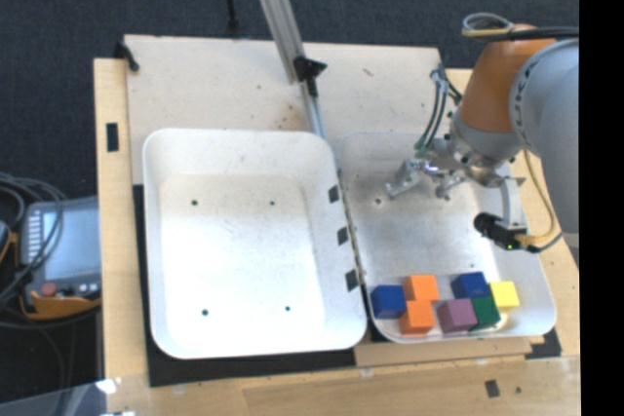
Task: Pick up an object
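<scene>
Seven blocks point(444, 303) sit bunched in the right bin's point(390, 229) near end, likely slid together into that low corner. Gripper point(425, 178) hovers over the bin's far part, well apart from them, fingers spread, holding nothing.

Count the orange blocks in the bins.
2, both in the right bin near its front edge: one orange block behind, another just in front, touching it, between blue and purple blocks. None looks hidden.

Two bins sit side by side on the bench point(244, 78), the left bin point(161, 239) at frame centre, the right bin point(366, 161) holding a cluster of blocks point(444, 302) in its lower-right corner.
</scene>
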You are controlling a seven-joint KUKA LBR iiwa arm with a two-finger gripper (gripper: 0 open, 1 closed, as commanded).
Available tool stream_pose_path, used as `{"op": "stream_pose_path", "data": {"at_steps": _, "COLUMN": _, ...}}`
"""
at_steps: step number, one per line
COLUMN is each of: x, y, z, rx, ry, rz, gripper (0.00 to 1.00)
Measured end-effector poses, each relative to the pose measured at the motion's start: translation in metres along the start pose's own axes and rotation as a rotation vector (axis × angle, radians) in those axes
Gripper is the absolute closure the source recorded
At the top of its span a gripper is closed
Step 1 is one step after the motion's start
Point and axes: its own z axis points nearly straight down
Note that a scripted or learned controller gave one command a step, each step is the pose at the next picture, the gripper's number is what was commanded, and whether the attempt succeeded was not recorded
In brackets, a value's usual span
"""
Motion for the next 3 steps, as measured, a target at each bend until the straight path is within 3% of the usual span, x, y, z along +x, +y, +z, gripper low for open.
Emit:
{"op": "stream_pose_path", "data": {"at_steps": 1, "x": -0.001, "y": 0.0, "z": 0.02, "rx": -0.004, "ry": -0.001, "rz": 0.003, "gripper": 0.0}}
{"op": "stream_pose_path", "data": {"at_steps": 2, "x": -0.002, "y": 0.002, "z": 0.007, "rx": -0.009, "ry": -0.001, "rz": 0.003, "gripper": 1.0}}
{"op": "stream_pose_path", "data": {"at_steps": 3, "x": -0.011, "y": 0.001, "z": -0.055, "rx": -0.012, "ry": -0.001, "rz": 0.004, "gripper": 1.0}}
